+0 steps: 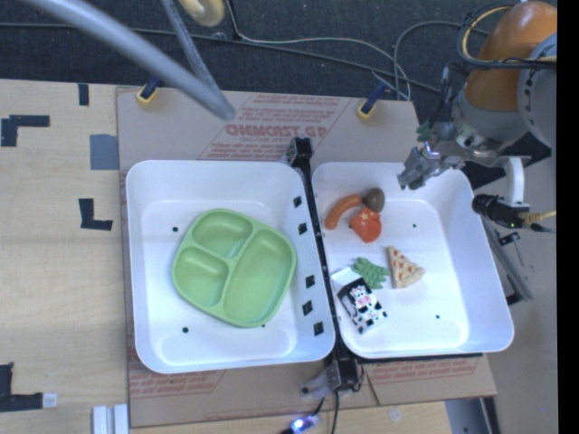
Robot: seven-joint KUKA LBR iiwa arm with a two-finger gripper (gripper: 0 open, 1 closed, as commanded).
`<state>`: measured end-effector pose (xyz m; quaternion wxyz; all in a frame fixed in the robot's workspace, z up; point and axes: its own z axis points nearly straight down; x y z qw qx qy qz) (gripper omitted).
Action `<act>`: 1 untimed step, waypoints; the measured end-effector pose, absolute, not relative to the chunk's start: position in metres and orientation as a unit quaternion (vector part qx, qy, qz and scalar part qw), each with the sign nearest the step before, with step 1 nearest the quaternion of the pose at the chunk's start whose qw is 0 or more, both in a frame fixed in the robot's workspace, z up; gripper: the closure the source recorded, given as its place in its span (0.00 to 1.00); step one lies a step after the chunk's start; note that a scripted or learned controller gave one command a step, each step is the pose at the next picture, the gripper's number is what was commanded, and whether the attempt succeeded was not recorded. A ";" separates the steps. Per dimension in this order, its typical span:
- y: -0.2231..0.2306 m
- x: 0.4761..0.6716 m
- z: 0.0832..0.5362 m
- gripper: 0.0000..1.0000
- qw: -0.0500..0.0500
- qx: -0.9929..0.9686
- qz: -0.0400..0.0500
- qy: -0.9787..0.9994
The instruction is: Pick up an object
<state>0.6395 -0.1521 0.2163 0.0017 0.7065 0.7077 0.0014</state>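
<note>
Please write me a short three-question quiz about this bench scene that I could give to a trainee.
1. True or false: the green divided plate lies in the same bin as the pizza slice.
2. Multiple choice: which item lies closest to the black divider between the bins? A) the red tomato-like piece B) the black-and-white cow-print carton C) the pizza slice.
3. Over which corner of the right bin does the end effector sit, as the camera sees it?

Key
1. False: the plate is in the left bin, the pizza slice in the right bin.
2. B.
3. The far right corner, near the rim, apart from the food items.
</note>
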 end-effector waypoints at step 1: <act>-0.151 0.641 0.253 1.00 0.001 0.706 0.001 0.708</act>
